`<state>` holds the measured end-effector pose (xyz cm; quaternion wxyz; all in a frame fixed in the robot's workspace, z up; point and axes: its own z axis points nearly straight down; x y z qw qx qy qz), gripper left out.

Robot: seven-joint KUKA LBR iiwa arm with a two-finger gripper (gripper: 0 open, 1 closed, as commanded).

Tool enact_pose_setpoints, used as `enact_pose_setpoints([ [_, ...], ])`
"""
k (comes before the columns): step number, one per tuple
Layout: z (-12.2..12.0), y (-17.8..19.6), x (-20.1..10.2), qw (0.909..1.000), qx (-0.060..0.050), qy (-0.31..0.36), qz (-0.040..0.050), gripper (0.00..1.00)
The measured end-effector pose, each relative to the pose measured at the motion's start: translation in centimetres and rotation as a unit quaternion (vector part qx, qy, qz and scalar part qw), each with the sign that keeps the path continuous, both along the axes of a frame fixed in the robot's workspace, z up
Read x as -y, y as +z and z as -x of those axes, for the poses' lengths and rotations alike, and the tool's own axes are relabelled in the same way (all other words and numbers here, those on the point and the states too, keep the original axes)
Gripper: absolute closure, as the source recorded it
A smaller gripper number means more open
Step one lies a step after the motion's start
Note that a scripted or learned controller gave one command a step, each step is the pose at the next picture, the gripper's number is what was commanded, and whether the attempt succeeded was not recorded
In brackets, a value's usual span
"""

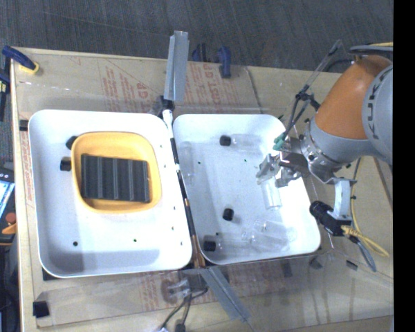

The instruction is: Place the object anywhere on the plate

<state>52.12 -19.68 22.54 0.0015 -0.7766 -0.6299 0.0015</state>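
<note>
On your far left, well away from the fingers, the left bin (48, 254) holds the yellow plate (116, 169), which has a dark ribbed panel at its middle; the plate lies flat and nothing rests on it. Two small black bits sit just off the plate's upper left rim. Moving right across the divider, the right bin (200, 185) carries a small black piece (225, 141) near its top, up and to the left of the fingers, and a second black piece (228, 214) below and left of them. A third dark bit (209, 244) sits at the bin's lower left corner. The gripper (275, 173) hangs over the right part of this bin, and you cannot tell from here whether its fingers are spread or closed. Just beneath the fingers lie clear plastic objects (266, 230), hard to make out against the white floor. The arm (349, 113) enters from the right, its orange band above the wrist.
</note>
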Motion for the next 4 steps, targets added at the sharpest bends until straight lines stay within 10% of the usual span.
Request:
enact_pose_setpoints([
  [2, -5.7, -2.3, -13.5, 0.9955, -0.001, 0.095, -0.0011, 1.00],
  [3, -9.1, -2.0, -18.5, 0.9748, 0.002, 0.223, -0.0003, 1.00],
  [4, -9.1, -2.0, -18.5, 0.9748, 0.002, 0.223, -0.0002, 0.00],
])
